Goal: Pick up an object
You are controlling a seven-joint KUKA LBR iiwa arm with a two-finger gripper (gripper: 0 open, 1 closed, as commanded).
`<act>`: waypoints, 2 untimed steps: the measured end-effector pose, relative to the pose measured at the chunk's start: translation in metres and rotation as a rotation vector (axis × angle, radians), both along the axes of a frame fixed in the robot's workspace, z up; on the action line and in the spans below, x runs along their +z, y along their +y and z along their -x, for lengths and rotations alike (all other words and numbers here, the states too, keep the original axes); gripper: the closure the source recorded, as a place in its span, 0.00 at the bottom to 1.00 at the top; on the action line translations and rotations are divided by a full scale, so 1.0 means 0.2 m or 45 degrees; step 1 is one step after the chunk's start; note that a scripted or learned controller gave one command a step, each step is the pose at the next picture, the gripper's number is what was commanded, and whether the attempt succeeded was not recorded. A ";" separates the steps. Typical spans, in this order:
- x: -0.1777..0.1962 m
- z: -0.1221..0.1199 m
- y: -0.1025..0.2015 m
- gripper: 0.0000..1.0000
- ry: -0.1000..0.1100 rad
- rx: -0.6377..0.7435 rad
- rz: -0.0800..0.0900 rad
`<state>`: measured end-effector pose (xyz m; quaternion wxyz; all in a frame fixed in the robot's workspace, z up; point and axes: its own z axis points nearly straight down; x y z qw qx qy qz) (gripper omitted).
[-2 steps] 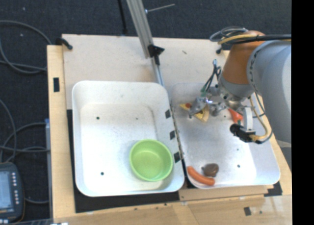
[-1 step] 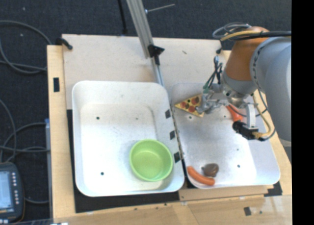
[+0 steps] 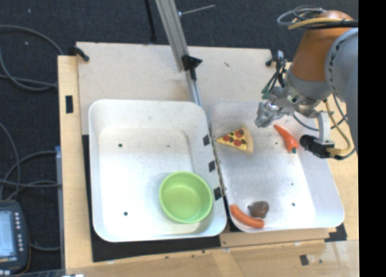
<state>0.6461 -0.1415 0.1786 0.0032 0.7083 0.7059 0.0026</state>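
A toy pizza slice [image 3: 236, 140] lies near the back left of the right bin [image 3: 313, 209]. An orange chili-shaped toy [image 3: 286, 137] lies to its right, near the arm. At the bin's front sit a brown lump [image 3: 259, 209] and an orange sausage [image 3: 246, 216]. A green bowl [image 3: 185, 197] rests at the front right of the left bin [image 3: 120, 149]. My gripper [image 3: 263, 117] hangs low over the back of the right bin, between the pizza slice and the chili, with nothing visibly held.
A slanted aluminium pole [image 3: 172, 22] rises from the bench behind the bins, its foot near the divider. Cables loop around the arm's wrist at the right. The bin walls meet along the middle.
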 end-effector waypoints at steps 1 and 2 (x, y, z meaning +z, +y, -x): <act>0.12 -0.01 0.00 1.00 0.005 0.005 -0.001; 0.22 0.09 0.23 1.00 0.008 0.013 -0.004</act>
